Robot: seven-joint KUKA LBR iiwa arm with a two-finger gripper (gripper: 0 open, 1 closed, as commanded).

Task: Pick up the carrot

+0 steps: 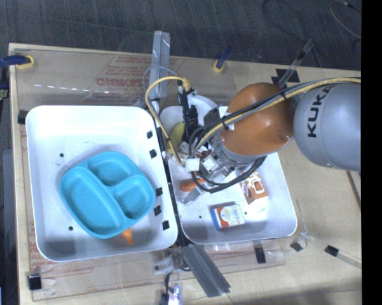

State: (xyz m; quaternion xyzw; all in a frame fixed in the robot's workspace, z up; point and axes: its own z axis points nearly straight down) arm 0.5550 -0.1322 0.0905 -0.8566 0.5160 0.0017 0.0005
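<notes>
A small orange object [126, 236], apparently the carrot, pokes out from under the near rim of a blue divided plate [108, 192] in the left bin [44, 132], close to that bin's near wall. The plate, with three compartments, lies tilted across the middle of the bin floor. In the right bin [281, 224], nearest the camera, a small carton [227, 215] with a blue and orange label lies flat, and just beyond it a second packet [255, 189] with brown and white print rests beside the arm's wrist. A short orange-red item [188, 185] sits on the right bin's floor near the divider between the bins. The KUKA arm [327, 126] reaches in from the right, its orange band [259, 121] above the wrist, and the gripper [192, 182] hangs low over the right bin's left side, wrapped in yellow and black cables [162, 88]; whether its claw is apart or together cannot be told, as the wrist and wiring hide it. A yellowish item [178, 132] lies behind the cables at the far end of the right bin
</notes>
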